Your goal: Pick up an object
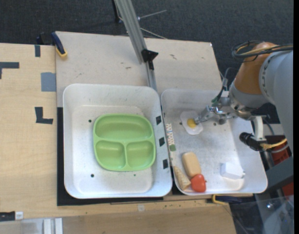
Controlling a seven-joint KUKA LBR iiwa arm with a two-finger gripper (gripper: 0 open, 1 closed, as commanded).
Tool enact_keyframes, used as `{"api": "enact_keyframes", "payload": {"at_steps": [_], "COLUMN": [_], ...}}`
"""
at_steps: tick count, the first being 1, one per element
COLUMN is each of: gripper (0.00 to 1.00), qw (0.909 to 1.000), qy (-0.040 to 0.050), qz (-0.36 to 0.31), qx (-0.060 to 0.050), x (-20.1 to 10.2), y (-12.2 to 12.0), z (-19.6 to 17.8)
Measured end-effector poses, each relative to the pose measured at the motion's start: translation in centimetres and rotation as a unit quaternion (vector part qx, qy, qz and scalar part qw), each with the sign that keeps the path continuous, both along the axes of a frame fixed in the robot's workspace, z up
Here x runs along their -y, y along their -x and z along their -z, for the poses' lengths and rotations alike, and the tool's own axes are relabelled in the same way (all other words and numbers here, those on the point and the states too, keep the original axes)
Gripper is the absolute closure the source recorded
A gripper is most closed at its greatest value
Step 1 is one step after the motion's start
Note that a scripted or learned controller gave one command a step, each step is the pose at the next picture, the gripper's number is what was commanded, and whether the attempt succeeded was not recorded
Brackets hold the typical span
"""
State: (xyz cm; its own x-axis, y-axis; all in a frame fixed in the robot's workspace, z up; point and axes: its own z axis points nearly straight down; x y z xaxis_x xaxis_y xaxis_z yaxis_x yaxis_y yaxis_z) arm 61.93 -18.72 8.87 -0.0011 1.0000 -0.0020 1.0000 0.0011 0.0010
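Observation:
The right bin (247, 179) holds several small objects. A toy fried egg (191, 124), white with a yellow yolk, lies near its upper left. A tan bread piece (191, 163) rests at the lower left, with a red tomato (198, 183) just below it and a brown crusty piece (181, 178) along the bin's left wall. A white block (231, 171) sits at the lower right. My gripper (202, 117) reaches in from the right, low over the bin floor, its tip right beside the egg's right edge.
The left bin (74, 130) holds a green divided plate (124, 142). A grey metal pole (135, 30) slants down from the top to the wall between the bins. Dark cables and a red part (278, 152) hang off the arm at the right.

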Motion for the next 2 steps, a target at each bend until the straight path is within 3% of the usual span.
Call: {"api": "enact_keyframes", "payload": {"at_steps": [1,2], "gripper": [1.0,1.0], "qw": [1.0,1.0], "qy": [0.0002,-0.0002], "qz": [-0.001,0.0], "qx": [0.001,0.002], "x": [0.0,-0.1], "y": [-0.1,-1.2], "z": [-1.3,-6.5]}}
